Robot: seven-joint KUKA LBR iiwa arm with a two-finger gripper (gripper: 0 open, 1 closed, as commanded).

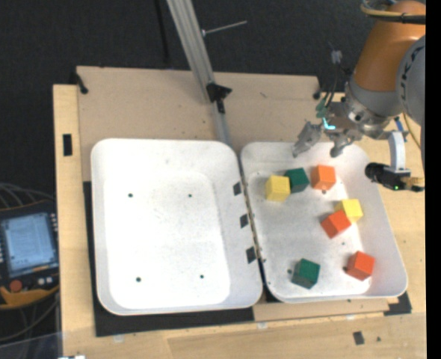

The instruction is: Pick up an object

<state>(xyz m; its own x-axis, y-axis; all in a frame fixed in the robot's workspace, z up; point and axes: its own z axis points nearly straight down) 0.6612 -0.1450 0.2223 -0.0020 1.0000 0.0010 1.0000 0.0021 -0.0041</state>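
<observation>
bins sit side by side on the wooden surface (131, 103), two shallow white trays with rounded corners. left bin (108, 275) has nothing on its floor but a few small dark dots. right bin (389, 275) carries seven small cubes.

near its top edge, a yellow cube (277, 188) and a dark green cube (297, 179) touch each other, and an orange cube (324, 177) sits just beside the green one on the right. further down, a second yellow cube (352, 210) leans against another orange cube (335, 223), the two touching at a corner. near the bottom edge, a second green cube (306, 273) lies toward the middle, and a red-orange cube (360, 265) rests close to the right wall, well apart from it.

arm (385, 51), grey with its orange band, comes in from the right and tilts down over the top rim of the right bin. jaws (321, 140) are spread apart with nothing between them, one finger (306, 138) out to the left and the other just above the upper orange cube. they hang over the bin's top edge, near the upper row of cubes but not touching any.

a slanted metal pole (194, 51) crosses the surface above the seam between the bins, and a handheld control pendant (22, 249) lies off the surface at the left.
</observation>
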